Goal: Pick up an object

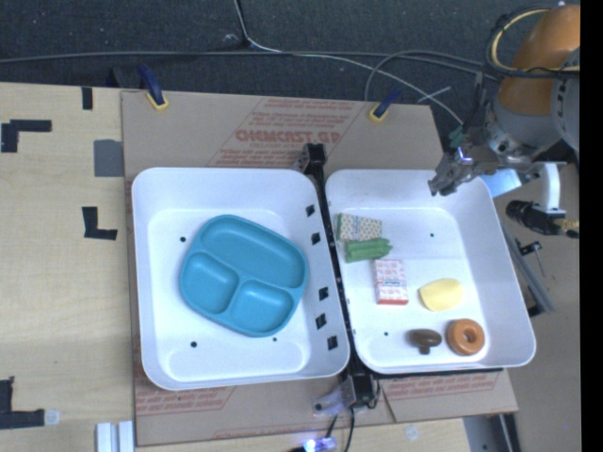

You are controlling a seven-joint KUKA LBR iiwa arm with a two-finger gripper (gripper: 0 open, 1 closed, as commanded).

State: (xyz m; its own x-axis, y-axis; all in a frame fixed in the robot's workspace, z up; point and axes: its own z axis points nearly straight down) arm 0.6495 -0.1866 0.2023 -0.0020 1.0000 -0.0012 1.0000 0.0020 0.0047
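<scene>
Your gripper point(450, 179) hangs over right bin point(490, 342) far rim, aperture unclear, nothing held. Risks: rim strike on descent; yellow piece point(441, 294) rolling off fingers.

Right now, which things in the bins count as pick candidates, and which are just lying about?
Pick candidates, all in the right bin:
green item
patterned packet
red-and-white box
yellow piece
donut
brown piece

Lying about:
blue tray in the left bin
clamps
cables
</scene>
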